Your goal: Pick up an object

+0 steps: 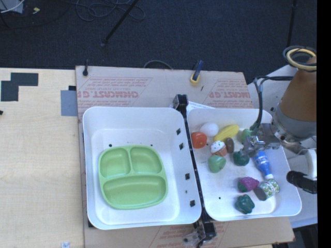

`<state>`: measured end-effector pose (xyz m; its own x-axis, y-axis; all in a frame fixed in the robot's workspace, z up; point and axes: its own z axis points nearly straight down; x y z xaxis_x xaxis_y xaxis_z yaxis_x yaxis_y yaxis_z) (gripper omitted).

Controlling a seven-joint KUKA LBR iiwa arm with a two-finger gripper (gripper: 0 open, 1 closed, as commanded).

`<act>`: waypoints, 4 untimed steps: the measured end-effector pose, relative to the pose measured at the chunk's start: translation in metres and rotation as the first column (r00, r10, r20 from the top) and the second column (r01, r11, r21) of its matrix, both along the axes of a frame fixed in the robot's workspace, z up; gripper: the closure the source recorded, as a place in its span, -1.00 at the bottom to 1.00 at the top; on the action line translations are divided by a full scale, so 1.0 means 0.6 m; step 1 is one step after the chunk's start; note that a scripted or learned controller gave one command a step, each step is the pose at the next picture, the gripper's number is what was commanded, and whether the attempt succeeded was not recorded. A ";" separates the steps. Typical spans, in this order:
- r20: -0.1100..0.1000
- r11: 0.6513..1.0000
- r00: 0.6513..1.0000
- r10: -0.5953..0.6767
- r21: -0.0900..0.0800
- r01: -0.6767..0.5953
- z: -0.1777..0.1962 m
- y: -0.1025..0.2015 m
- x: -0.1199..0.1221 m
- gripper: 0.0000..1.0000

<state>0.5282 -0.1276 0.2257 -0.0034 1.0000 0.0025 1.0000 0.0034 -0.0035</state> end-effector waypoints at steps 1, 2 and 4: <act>-0.001 1.000 1.000 0.001 0.000 -0.001 -0.016 0.090 0.000 1.00; 0.001 1.000 1.000 0.001 -0.001 -0.001 0.003 0.176 -0.001 1.00; -0.001 1.000 1.000 0.000 -0.002 0.000 -0.011 0.359 -0.016 1.00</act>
